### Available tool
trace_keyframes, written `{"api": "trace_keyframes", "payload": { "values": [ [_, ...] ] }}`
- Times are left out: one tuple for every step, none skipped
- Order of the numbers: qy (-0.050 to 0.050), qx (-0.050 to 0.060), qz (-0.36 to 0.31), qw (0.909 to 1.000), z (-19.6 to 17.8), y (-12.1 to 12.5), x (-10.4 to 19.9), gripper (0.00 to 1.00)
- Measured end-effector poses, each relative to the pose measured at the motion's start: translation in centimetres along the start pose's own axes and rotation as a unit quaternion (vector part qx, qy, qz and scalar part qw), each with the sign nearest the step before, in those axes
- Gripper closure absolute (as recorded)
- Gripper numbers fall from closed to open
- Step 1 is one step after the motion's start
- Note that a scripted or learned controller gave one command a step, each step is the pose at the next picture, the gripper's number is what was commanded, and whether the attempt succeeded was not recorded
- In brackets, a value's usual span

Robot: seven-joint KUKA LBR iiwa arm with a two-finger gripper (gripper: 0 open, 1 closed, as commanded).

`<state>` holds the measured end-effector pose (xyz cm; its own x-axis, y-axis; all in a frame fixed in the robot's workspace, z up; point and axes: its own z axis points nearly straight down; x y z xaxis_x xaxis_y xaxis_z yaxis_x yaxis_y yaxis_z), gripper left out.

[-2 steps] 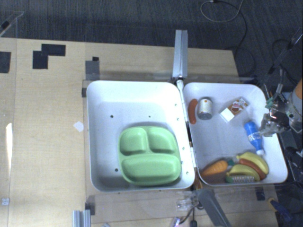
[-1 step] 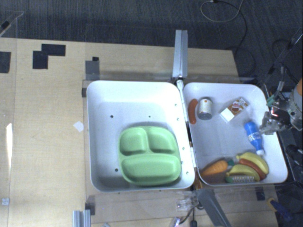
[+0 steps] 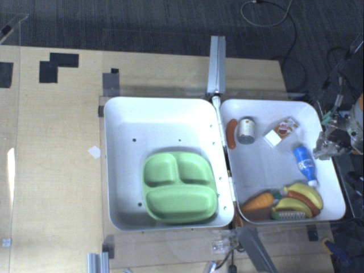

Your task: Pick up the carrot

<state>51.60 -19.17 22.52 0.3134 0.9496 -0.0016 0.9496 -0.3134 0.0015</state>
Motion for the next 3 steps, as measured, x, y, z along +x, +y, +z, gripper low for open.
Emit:
{"api": "trace_keyframes", "payload": {
  "values": [
    [0.001, 0.001, 0.005, 1.0000, -1.9, -3.6, 2.3, 1.00],
    [0.001, 0.001, 0.005, 1.0000, -1.9, -3.7, 2.3, 0.00],
    [0.001, 0.002, -0.010, 1.0000, 8.6, -2.4, 9.5, 0.00]
  ]
}}
